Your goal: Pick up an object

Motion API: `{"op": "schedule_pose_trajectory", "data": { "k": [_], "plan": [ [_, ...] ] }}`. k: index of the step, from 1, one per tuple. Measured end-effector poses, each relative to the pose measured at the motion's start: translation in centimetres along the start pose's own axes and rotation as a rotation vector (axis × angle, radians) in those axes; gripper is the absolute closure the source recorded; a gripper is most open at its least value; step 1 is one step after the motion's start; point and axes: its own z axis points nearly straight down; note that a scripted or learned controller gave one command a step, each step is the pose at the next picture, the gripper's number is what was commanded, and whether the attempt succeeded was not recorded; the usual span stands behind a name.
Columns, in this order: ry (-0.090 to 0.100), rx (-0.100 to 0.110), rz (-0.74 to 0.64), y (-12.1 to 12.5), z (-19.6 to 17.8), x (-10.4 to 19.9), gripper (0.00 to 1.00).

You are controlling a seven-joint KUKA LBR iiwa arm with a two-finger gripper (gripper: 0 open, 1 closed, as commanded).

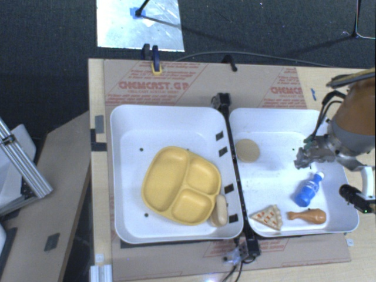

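- One arm [352, 119] is reaching in from the right, grey w/ an orange band showing above the wrist, bent down over the right bin [276, 125].
- Its gripper [305, 156] is hanging low over the right bin's right half, just above and left of the blue bottle [308, 189]; can't tell if it's touching the bin floor. Fingers too dark and blurred to read, so can't tell whether it's gripping anything.
- Two shallow white bins are sitting side by side on the bench, smooth plastic w/ rounded corners; the left bin [132, 134] is touching the right one along a dark centre divider.
- Right bin is holding 4 things, approx:
- 1 blue bottle w/ white cap, lying tilted, cap pointing up-right, near the gripper but looking apart from it.
- 1 drumstick [306, 217], brown-orange, glossy, lying flat just below the bottle near the front wall.
- 1 pizza slice [267, 217], triangular, tan crust w/ reddish top, sitting in the front-left corner, just left of the drumstick.
- 1 round tan disc [247, 150], flat, cookie- or bun-like, lying at the left side well apart from the other three.
- Left bin is holding 2 things:
- 1 yellow tray [182, 184], plastic, rounded, w/ 3 compartments, lying tilted across the middle.
- 1 pale beige oblong piece [220, 210], bread-roll shape, touching the tray's lower-right edge beside the divider.
- Bins are resting on a brown cardboard sheet [176, 78] w/ red print.
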Motion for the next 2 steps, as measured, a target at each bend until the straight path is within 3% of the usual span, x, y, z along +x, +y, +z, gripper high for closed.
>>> {"op": "schedule_pose_trajectory", "data": {
  "k": [2],
  "plan": [
    [0.000, -0.001, -0.002, 1.3, -11.4, 0.7, 1.00]
  ]
}}
